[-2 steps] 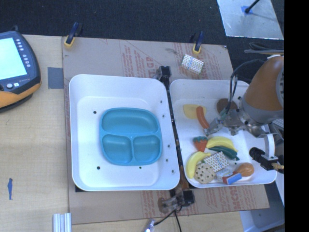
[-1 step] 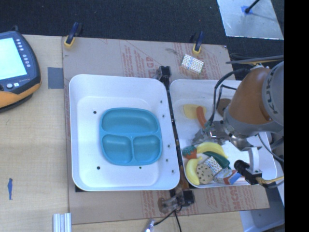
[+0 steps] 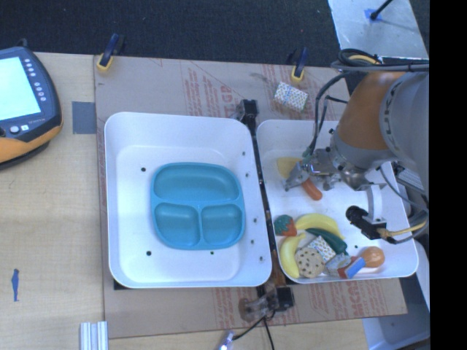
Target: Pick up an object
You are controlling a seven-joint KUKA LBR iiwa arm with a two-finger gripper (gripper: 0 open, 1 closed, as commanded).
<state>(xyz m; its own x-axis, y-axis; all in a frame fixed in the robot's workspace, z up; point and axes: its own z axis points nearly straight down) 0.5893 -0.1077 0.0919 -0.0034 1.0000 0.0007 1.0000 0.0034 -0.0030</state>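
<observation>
Camera view shows the arm bent down from the right into the right bin, its gripper low over the bin floor. How far it is open cannot be told. An orange piece lies just beside the gripper's tip, a yellow piece just left of it, and the toy pile nearer the camera.

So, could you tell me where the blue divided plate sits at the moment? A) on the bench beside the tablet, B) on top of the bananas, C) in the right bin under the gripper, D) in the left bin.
D: the blue plate lies flat in the middle of the left bin, while the gripper is over the right bin.
</observation>
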